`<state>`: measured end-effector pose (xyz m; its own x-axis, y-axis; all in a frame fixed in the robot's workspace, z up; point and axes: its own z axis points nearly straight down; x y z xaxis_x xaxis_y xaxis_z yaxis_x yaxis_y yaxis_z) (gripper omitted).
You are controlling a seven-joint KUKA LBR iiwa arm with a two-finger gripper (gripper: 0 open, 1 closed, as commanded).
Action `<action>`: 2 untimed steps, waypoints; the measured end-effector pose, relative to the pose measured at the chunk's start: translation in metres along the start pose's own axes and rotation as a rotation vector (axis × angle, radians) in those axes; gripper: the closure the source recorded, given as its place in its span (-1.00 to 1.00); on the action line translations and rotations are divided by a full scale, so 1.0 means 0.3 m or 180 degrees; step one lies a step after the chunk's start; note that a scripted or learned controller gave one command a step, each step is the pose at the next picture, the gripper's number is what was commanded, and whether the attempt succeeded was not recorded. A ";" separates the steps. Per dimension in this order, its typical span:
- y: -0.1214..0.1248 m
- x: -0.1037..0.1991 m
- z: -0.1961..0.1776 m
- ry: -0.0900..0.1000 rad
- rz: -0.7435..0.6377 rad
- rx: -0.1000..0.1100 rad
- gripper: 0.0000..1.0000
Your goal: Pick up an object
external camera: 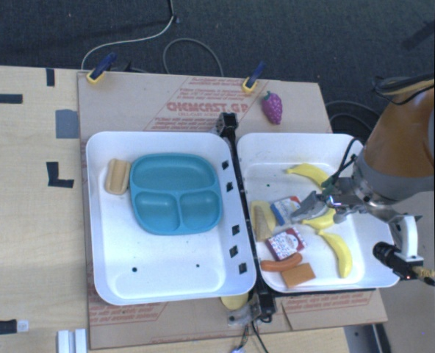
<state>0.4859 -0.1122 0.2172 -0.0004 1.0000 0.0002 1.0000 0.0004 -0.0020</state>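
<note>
The right bin (335,144) holds several items. A yellow banana (309,173) lies near its back and another banana (340,254) toward the front right. A blue and white carton (283,210) sits mid-bin, with a red packet (285,243), a sausage (281,263) and an orange block (299,274) in front of it. A pale yellow piece (261,219) rests by the left wall. My gripper (309,210) is low in this bin, just right of the carton and over a third banana (323,222).
The left bin (100,219) carries a blue divided plate (177,193) and a tan bread piece (117,176). Purple grapes (272,107) lie on the cardboard behind the bins. A yellow object (234,300) sits at the front edge between the bins.
</note>
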 end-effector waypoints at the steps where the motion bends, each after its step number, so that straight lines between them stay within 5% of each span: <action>1: 0.198 0.000 0.391 -0.0008 -0.0005 -0.0055 -1.00; 2: 0.494 -0.110 0.429 -0.0019 -0.0011 -0.0049 -1.00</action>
<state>0.6339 -0.1452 0.0881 -0.0037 1.0000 -0.0059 0.9999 0.0038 0.0133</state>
